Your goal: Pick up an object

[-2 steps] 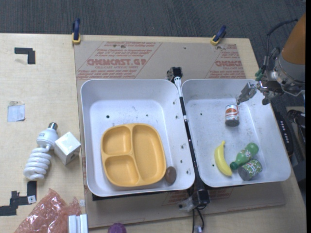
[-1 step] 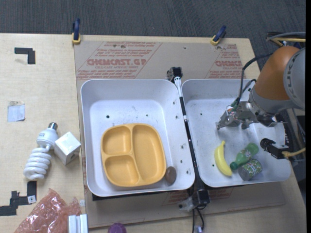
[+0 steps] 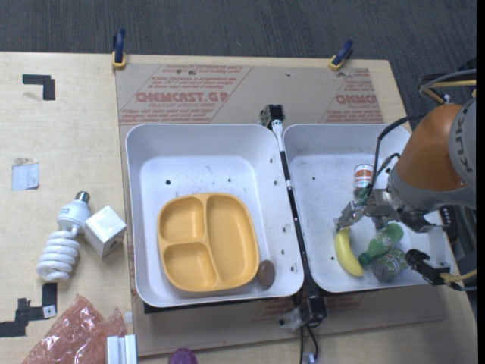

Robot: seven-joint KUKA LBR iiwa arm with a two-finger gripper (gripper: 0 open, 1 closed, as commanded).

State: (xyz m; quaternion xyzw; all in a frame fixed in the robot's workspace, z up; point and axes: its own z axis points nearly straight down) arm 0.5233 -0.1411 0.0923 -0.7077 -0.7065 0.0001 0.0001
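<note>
While fingers unreadable, gripper (image 3: 355,212) just above banana (image 3: 348,252), near right bin's front rim (image 3: 364,287).

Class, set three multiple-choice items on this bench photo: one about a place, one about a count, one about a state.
1. Where does the banana lie?
A. right bin
B. left bin
C. on the bench outside the bins

2. How many compartments does the yellow plate have?
A. two
B. three
C. five

3. How does the light bulb rest?
A. screwed into a lamp
B. standing inside a bin
C. lying on its side

Answers: 1 A, it lies in the right bin below the gripper. 2 B, ridges split it into three. 3 C, it lies flat on the bench beside a white cube.
</note>
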